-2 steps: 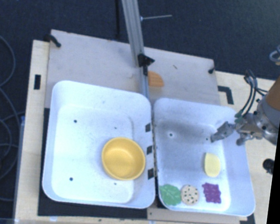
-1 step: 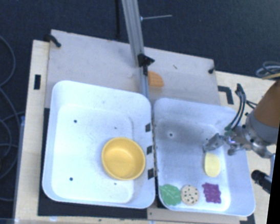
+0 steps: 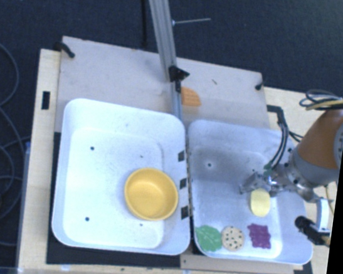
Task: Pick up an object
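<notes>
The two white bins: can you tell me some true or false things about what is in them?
1. The yellow bowl sits in the left bin. True.
2. The cookie lies between the green piece and the purple piece. True.
3. The purple piece is inside the yellow bowl. False: it lies in the right bin, near the front edge.
4. The gripper is over the left bin. False: it is over the right bin, just beside the pale yellow object.
</notes>
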Controlling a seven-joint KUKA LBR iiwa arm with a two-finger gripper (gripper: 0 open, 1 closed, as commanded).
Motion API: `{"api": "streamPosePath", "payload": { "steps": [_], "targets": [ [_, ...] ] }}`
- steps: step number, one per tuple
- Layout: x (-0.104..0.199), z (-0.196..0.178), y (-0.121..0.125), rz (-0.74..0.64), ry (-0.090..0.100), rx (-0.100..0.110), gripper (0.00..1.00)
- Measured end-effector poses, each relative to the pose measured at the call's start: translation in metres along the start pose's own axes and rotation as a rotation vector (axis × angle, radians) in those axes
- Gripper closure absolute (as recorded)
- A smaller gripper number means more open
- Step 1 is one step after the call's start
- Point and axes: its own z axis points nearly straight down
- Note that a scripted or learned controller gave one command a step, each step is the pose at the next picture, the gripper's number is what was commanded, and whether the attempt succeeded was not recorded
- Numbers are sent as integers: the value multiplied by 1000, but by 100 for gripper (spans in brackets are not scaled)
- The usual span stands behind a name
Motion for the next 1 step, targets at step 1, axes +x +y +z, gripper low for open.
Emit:
{"api": "streamPosePath", "payload": {
  "steps": [1],
  "targets": [
    [-1,-13,2,4,-1,-8,100]
  ]
}}
